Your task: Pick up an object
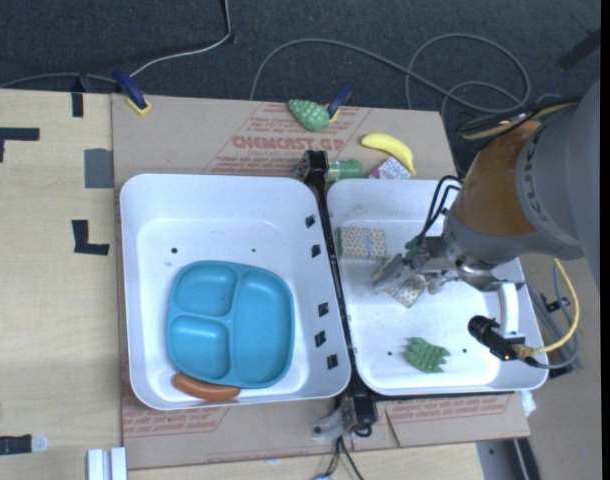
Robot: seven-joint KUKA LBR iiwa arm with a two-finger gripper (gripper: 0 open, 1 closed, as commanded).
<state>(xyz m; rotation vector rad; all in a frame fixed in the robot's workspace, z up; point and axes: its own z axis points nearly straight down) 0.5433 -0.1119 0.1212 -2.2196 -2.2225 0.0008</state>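
Observation:
My gripper (407, 274) hangs low in the right bin (485, 376), near its middle, reaching in from the right. A small beige patterned packet (410, 292) lies right under or against its tip; I cannot tell whether it is gripped. A patterned square pad (363, 241) lies just left of the gripper on the bin floor. Near the bin's front lies a green leafy toy (425, 354), apart from the gripper.
The left bin (145, 208) holds a blue divided plate (230, 323) and an orange sausage (207, 388) at its front edge. Behind the bins on the cardboard lie a green toy (308, 113), a yellow banana (388, 150) and a small packet (390, 171).

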